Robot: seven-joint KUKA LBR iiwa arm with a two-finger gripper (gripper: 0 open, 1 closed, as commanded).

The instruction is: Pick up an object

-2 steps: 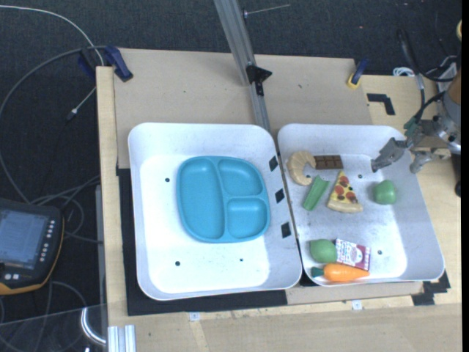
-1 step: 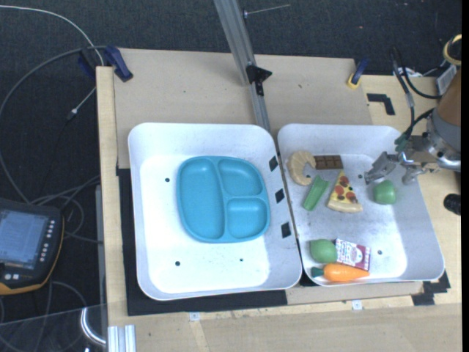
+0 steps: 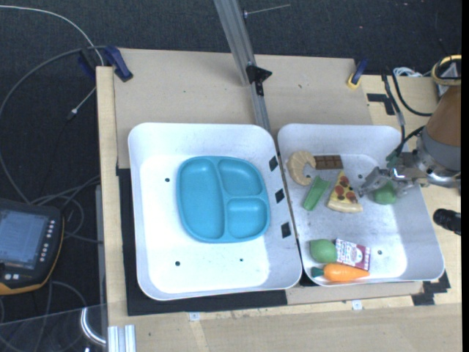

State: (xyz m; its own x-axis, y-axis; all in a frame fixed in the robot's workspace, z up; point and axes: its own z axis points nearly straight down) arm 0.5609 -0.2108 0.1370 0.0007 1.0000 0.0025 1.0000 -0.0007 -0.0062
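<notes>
Left bin (image 3: 146, 218) holds a blue divided plate (image 3: 222, 199). Right bin (image 3: 418, 248) carries a bagel piece (image 3: 299, 167), chocolate bar (image 3: 327, 163), pizza slice (image 3: 344, 195), carrot (image 3: 344, 273). At its right side, the tool (image 3: 381, 184) pinches a green toy (image 3: 384, 194).

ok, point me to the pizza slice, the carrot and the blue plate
pizza slice (image 3: 344, 195): camera view, middle of the slice
carrot (image 3: 346, 273): camera view, middle of its orange body
blue plate (image 3: 196, 200): camera view, floor of its large compartment
</notes>
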